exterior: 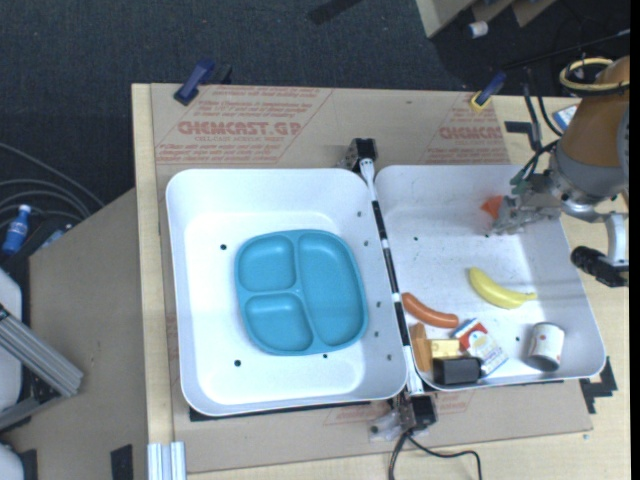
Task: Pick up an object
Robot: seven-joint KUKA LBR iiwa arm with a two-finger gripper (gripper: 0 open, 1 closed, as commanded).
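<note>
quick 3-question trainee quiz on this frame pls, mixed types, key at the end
1. True or false: the blue divided plate lies in the same bin as the banana.
2. Which lies nearest the gripper? A) small orange object B) hot dog C) white cup
3. Fill in: the plate has ___ compartments.

Key: 1 false, the plate is in the left bin, the banana in the right bin. 2 A. 3 three.
</note>
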